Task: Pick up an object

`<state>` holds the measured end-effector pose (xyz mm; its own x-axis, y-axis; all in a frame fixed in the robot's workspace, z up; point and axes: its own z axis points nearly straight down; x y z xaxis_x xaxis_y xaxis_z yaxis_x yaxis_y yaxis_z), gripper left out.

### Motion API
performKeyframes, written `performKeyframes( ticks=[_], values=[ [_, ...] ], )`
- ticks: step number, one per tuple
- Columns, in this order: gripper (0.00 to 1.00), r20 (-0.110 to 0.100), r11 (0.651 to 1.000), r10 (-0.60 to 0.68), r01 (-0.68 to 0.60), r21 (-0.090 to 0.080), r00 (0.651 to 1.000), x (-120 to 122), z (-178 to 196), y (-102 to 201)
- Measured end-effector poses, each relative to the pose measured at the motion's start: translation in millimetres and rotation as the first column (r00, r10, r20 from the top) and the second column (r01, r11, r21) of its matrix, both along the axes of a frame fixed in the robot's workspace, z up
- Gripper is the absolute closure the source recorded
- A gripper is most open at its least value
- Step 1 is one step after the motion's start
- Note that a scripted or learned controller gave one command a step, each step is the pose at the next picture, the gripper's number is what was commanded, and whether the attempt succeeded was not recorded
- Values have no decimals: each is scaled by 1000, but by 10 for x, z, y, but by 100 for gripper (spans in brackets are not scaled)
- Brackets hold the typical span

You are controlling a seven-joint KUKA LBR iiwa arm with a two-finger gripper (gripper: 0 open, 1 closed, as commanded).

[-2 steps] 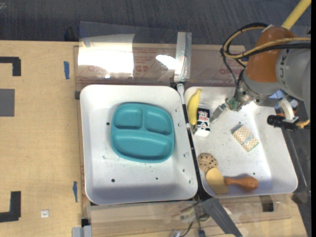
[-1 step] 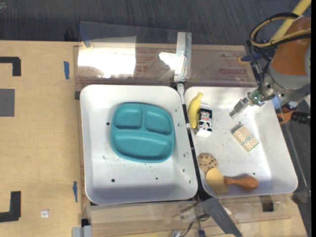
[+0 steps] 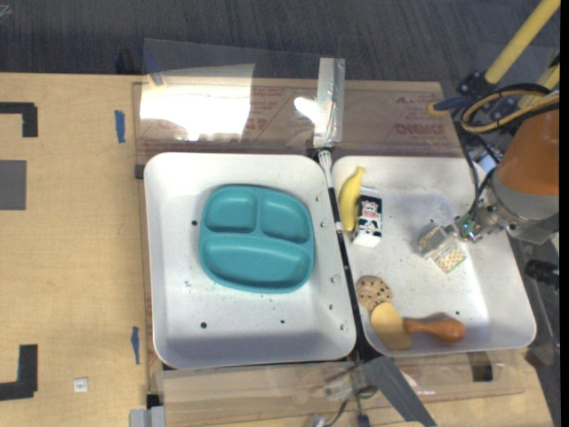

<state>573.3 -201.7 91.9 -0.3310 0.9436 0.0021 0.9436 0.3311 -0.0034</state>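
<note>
My gripper (image 3: 438, 237) hangs low over the middle of the right bin (image 3: 498, 314), reaching in from the right under the orange-banded wrist. A small pale checkered piece (image 3: 451, 258) lies right beside and just below it; whether they touch is unclear. At the bin's left side lie a yellow banana (image 3: 351, 197) and a small white carton with black print (image 3: 370, 220). A brown speckled cookie (image 3: 372, 287) and a wooden spoon (image 3: 416, 326) lie along the near edge.
The left bin (image 3: 169, 318) holds a teal divided plate (image 3: 258, 238). A ridge separates the two bins. Yellow and black cables (image 3: 498, 105) hang behind the right bin, near the arm. Bare white floor shows at the right bin's back right.
</note>
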Motion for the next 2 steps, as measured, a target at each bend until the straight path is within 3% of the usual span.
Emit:
performKeyframes(
  ticks=[1, 2],
  values=[
    [0, 4, 995, -102, 102, 1, 995, -387, 253, 185],
    [0, 18, 991, 136, -136, -9, 991, -246, -4, 51]
  ],
)
